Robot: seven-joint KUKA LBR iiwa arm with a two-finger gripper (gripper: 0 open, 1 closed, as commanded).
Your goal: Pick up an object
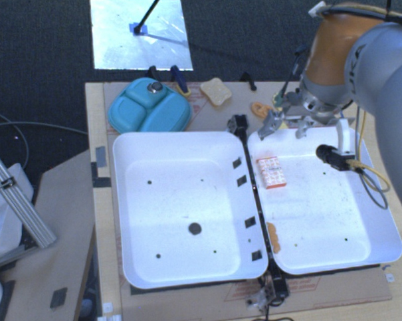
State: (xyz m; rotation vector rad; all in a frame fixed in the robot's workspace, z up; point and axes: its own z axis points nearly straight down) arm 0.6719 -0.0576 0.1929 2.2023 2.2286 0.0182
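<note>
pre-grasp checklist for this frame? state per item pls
1. Target present: a small orange-and-white box lies flat in the right bin, near its left wall. ok.
2. Gripper over target: it sits at the bin's back rim, behind the box, not above it. not ok.
3. Nothing held: no object seen between the fingers. ok.
4. Finger opening: cannot tell.
5. Room around the box: bare floor on its right and front; the left wall is close. ok, probably.
6. Other candidates: a small orange piece by the divider in the right bin, a dark disc in the left bin. ok.
</note>
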